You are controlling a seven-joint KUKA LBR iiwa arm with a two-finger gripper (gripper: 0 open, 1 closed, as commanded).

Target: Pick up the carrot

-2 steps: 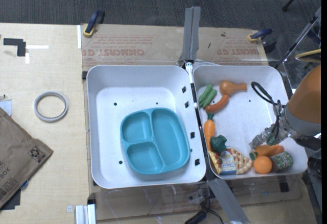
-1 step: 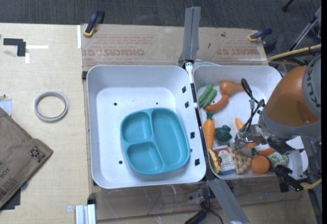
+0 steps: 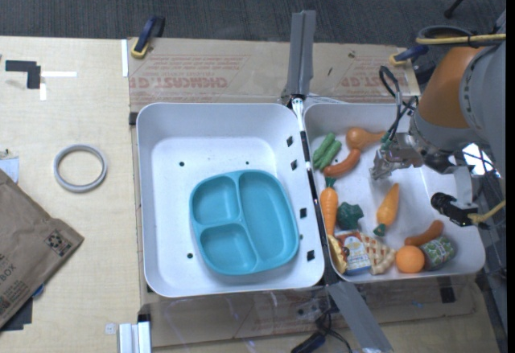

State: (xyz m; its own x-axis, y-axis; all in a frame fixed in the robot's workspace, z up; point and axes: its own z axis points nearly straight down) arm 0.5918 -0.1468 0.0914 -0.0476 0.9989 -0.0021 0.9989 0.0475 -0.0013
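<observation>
Two carrots lie in the right bin. One orange carrot with a green top rests along the bin's left wall. A second, shorter carrot sits mid-bin, its green end pointing toward the front. My gripper hangs just behind this second carrot, above the bin floor, with the orange-banded wrist behind it. Nothing visibly sits in the gripper.
The right bin also holds green pea pods, a red sausage, a broccoli piece, a waffle slice, an orange fruit and another sausage. A teal divided plate lies in the left bin.
</observation>
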